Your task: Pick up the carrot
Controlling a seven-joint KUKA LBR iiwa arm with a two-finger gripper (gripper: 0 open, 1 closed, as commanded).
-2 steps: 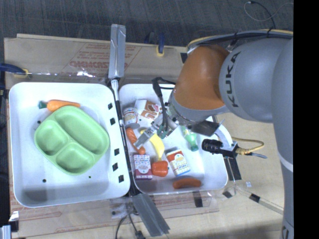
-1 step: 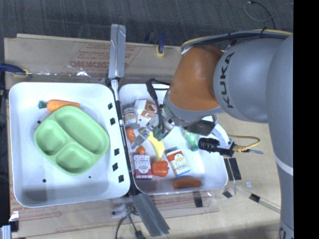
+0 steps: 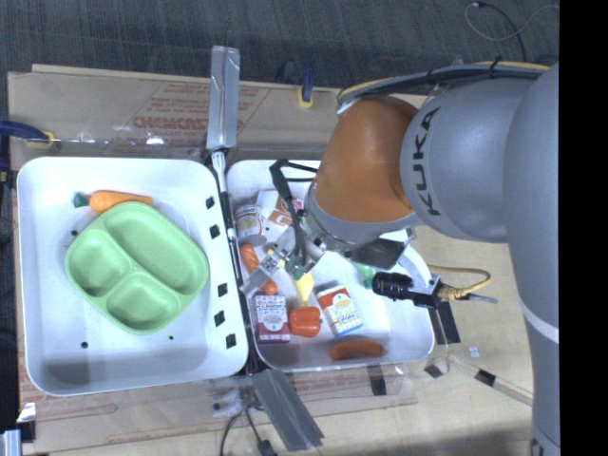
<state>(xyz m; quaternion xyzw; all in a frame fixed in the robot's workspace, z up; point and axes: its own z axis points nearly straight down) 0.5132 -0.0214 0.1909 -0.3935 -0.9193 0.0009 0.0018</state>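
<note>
The carrot [image 3: 116, 199], orange with a green top, lies in the left bin [image 3: 38, 255] near its far left corner, just beyond the rim of a green divided plate [image 3: 138, 265]. My gripper [image 3: 288, 262] is down in the right bin [image 3: 410, 335], among the toy foods by that bin's left side, well to the right of the carrot. The orange band and the grey arm hang over the right bin and hide much of its far half.
The right bin holds several toy foods: a small can [image 3: 249, 221], an orange piece [image 3: 249, 256], a red-and-white carton [image 3: 271, 317], a red vegetable [image 3: 305, 322], a juice box [image 3: 339, 312] and a sausage [image 3: 357, 351]. A metal bar [image 3: 224, 98] stands behind the bins.
</note>
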